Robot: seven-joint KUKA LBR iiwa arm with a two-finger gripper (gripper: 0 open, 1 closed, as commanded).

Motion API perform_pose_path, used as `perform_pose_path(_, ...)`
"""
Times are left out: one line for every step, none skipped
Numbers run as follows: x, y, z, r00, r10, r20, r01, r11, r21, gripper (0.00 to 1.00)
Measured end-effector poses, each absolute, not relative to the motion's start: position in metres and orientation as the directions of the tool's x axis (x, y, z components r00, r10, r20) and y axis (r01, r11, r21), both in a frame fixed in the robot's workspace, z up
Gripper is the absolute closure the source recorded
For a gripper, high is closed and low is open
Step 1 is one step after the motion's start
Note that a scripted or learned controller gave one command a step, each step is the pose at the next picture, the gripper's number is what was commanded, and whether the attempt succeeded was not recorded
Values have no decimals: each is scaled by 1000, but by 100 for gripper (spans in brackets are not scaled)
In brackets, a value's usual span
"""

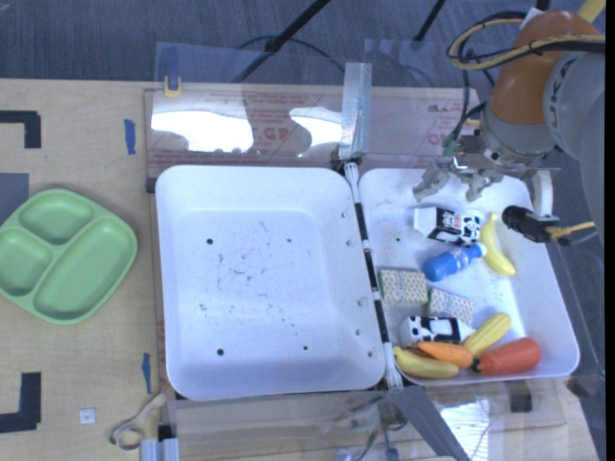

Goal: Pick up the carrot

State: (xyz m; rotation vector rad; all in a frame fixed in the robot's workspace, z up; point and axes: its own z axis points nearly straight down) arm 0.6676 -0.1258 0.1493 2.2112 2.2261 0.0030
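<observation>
Arm: the grey arm (567, 75) with its orange band comes in from the right and hangs over the far part of the right bin.
Gripper: the gripper (450, 179) is above the far end of the right bin (562, 339), its two fingers spread apart and with nothing between them. It is just beside the black-and-white box, on the far side of it.
Carrot: the carrot (445, 352) lies in the near part of the right bin, small and orange, resting against a yellow banana (426, 364) at the near rim. It is well apart from the gripper.
Red-orange vegetable: a bigger red-orange piece (509, 355) lies just right of the carrot, near the front corner.
Other bananas: one yellow banana (487, 333) lies tilted between the carrot and the red-orange piece; another one (496, 248) lies in the middle of the bin, toward the right.
Blue bottle: a blue bottle (449, 262) lies on its side in the middle of the bin.
Black-and-white box: a small box (448, 224) with black and white print, just past the bottle.
Cow toy: a black-and-white toy (431, 329) just behind the carrot.
Sponges: two speckled pads (404, 283) lie beside the divider.
Left bin: the left bin (259, 267) is white, with faint scratches on its floor.
Green plate: a green divided plate (62, 254) sits on the bench, left of both bins.
</observation>
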Motion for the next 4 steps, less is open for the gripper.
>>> perform_pose_path(667,-99,108,-152,988,1,988,152,0,0)
perform_pose_path(667,-115,151,484,875,0,875,-484,2,0)
perform_pose_path(668,-113,162,480,877,-1,877,-480,4,100)
perform_pose_path(668,-112,161,479,878,-1,878,-479,3,0)
